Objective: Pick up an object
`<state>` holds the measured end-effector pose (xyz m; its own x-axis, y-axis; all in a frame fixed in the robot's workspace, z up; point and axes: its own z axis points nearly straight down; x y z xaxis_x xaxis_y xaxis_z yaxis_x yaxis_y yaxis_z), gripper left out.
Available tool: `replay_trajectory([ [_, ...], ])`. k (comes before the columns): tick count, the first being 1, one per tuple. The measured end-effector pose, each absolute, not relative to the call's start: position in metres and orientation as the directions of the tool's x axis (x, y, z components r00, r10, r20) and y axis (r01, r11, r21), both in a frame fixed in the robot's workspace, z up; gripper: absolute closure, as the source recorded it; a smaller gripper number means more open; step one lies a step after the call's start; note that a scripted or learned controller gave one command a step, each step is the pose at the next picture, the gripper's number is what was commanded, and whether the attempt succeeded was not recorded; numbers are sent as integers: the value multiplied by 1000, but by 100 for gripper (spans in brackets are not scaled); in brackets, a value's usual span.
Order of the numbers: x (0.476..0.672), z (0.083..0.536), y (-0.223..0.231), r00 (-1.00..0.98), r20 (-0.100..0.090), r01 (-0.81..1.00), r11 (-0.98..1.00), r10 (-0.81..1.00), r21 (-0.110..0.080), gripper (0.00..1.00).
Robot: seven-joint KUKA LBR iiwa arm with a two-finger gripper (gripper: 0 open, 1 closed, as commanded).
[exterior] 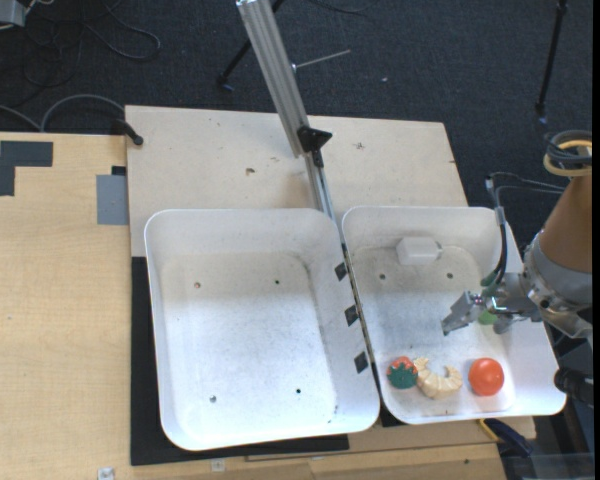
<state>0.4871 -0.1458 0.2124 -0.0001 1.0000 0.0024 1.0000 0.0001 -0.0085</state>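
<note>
Gripper (pixel 464 314) low over the right bin (pixel 420 420), fingers slightly apart, nothing between them. Nearest, along the front wall: orange ball (pixel 486 375), cream lump (pixel 439 380), red-green toy (pixel 402 372), probably slid downhill. Farther back, white block (pixel 418 249), alone.

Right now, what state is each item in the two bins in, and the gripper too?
gripper: low over the right bin, nothing seen between its fingers.
white block: lying flat near the right bin's far wall, untouched.
orange-red ball: resting on the bin floor at the near edge.
beige lumpy object: resting beside the ball, to its left.
red and green object: resting against the beige one.
left bin: upright, level.
right bin: upright, level.
</note>
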Motion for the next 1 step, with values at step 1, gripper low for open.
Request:
replay_trajectory([
  [1,488,215,-146,3,1,1000,-3,1000,-3,0],
])
